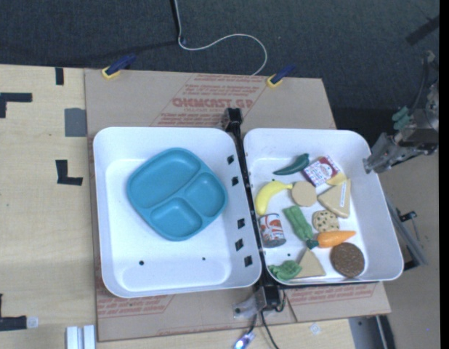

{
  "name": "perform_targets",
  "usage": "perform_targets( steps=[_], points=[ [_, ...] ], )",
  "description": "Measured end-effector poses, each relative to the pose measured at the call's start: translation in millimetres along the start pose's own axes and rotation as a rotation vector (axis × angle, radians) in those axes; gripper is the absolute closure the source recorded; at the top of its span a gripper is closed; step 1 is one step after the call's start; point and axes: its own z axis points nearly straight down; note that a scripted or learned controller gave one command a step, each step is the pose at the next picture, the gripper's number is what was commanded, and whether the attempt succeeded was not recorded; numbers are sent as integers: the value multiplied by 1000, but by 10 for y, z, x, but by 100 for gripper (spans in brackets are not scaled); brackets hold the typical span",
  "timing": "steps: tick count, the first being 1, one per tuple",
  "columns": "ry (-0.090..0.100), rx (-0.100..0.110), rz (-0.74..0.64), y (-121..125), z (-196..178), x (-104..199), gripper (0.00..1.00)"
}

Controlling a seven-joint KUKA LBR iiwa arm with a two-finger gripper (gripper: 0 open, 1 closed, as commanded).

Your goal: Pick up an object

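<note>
While the bench is mostly cardboard and two white bins, the left bin [112, 195] just has a blue divided plate [176, 193] sitting in the middle of it, and that's the biggest thing around. The right bin [381, 224] is where all the toy food is piled, mostly toward its centre and near side.

The arm's end is parked off the far right of the right bin, with the gripper [377, 155] just outside the bin's rim. It's too small and blurry for me, so I cannot tell how it's set, and nothing looks held.

Best pick candidates, biggest down: the brown round cookie [348, 259] near the right corner is flat, so probably hard to get under. The yellow banana [270, 193] sits fairly free near the divider; looks like light stiff plastic, a bit slick, so I'd pinch across its middle. The small can [272, 229] just nearer than it is stubby and lying down, might roll. The orange carrot [333, 238] is thin and crowded by neighbours.
</note>
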Motion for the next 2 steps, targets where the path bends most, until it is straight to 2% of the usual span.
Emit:
perform_targets(
  steps=[1, 2],
  points=[
    [-5, -19, 3, -124, -1516, -239, 100],
    [2, 0, -5, -114, -1421, 398, 100]
  ],
)
